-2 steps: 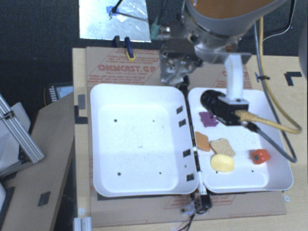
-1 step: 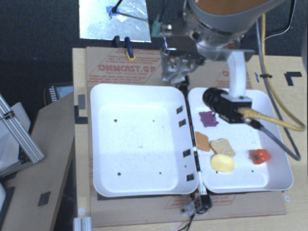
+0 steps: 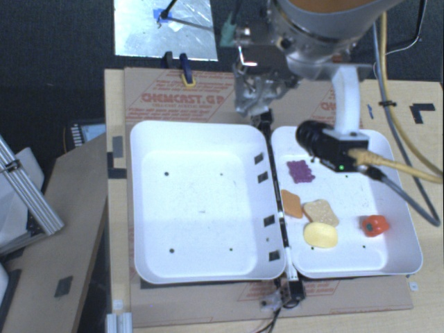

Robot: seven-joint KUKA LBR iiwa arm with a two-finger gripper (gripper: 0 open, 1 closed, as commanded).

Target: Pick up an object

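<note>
The gripper [image 3: 262, 116] hangs above the back rim where the two bins meet, over the dividing edge and not over anything it could lift. Its tip is dark and seen from above, so whether it is released or clenched cannot be told. Everything worth picking lies in the right bin [image 3: 406, 259]: a purple piece [image 3: 300, 171] nearest the gripper, towards the back and just beside the divider; an orange wedge [image 3: 292, 204] touching or all but touching a tan slice [image 3: 321, 212]; a yellow lump [image 3: 320, 235] just in front of that slice; and a red piece [image 3: 374, 225] standing well apart near the outer wall. The step in hand looks like the approach, with nothing yet taken. To do it well, I would choose a target with room around it. The red piece is the most isolated, while the purple piece is the shortest reach, though it sits near the wall shared with the left bin [image 3: 139, 186]. The cluster of orange, tan and yellow is a poor first choice, since closing on one would likely nudge its neighbours. Whichever is chosen, the gripper should centre over it, come straight down with the jaws wide enough to straddle it, and close only once low enough — these flat, light pieces will probably slide if clipped on an edge.
</note>
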